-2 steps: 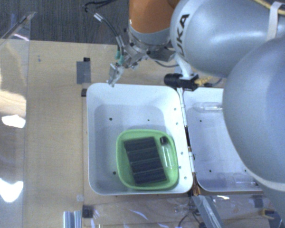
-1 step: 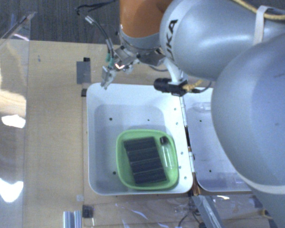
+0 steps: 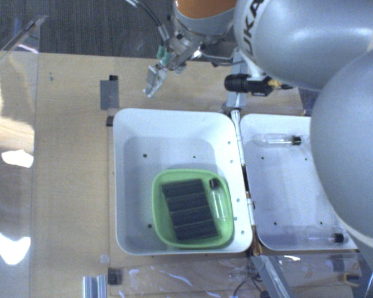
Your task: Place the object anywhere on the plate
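Fingers [image 3: 154, 83] hang over the bench beyond the left bin [image 3: 127, 185], close together with nothing between them. On the green plate [image 3: 158, 219] lie a dark ribbed block [image 3: 189, 210] and a clear tube [image 3: 218, 198]. Two more clear tubes [image 3: 276, 140] rest in the right bin [image 3: 286, 191]: likely light, smooth, prone to roll, best pinched across the middle.

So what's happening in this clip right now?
A grey robot arm reaches in from the right, its gripper raised above the bench beyond the left bin, with nothing between its fingers. In that bin, a green plate carries a dark ribbed block and a clear tube along its right side. Two more clear tubes lie in the right bin.
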You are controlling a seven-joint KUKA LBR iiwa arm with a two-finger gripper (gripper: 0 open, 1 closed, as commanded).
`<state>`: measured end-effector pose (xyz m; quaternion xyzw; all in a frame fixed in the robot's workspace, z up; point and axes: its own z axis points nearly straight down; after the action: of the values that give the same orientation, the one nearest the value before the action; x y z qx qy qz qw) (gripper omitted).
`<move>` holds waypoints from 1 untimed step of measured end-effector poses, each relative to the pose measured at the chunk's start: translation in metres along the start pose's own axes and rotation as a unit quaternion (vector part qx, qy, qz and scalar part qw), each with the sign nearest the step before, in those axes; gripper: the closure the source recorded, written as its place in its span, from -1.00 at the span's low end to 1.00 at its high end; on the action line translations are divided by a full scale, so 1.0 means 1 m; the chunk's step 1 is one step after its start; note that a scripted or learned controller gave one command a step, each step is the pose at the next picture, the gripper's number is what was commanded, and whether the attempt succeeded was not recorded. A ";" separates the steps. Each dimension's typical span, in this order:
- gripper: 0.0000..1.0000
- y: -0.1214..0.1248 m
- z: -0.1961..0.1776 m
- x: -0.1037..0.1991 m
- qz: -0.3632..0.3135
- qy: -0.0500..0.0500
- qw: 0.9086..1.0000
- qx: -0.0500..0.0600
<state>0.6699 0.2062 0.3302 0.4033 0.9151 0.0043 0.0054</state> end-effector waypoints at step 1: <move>-1.00 -0.027 0.086 -0.018 -0.003 0.001 1.000 0.003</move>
<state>0.6633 0.1755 0.2436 0.4003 0.9164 0.0023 0.0030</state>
